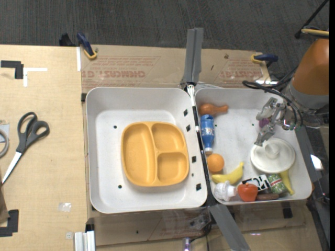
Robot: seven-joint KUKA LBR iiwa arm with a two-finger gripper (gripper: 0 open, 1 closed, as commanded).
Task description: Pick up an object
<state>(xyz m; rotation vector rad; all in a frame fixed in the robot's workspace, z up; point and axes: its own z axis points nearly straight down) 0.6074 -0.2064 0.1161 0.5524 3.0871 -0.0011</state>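
Camera view: white lid [272, 157] just below the tool [268, 125].

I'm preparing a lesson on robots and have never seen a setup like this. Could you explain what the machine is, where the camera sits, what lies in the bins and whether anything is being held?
One camera looks down at a slant on a bench with two shallow white bins. The machine is a robot arm, grey with an orange band, reaching in from the right. Its two-finger gripper hangs over the right bin, just above a white lid-like disc. I see nothing between its fingers.

The left bin holds a yellow divided tray. The right bin also holds a blue bottle, an orange, a banana, a tomato and a brown toy drumstick. Scissors lie on the bench at the left.
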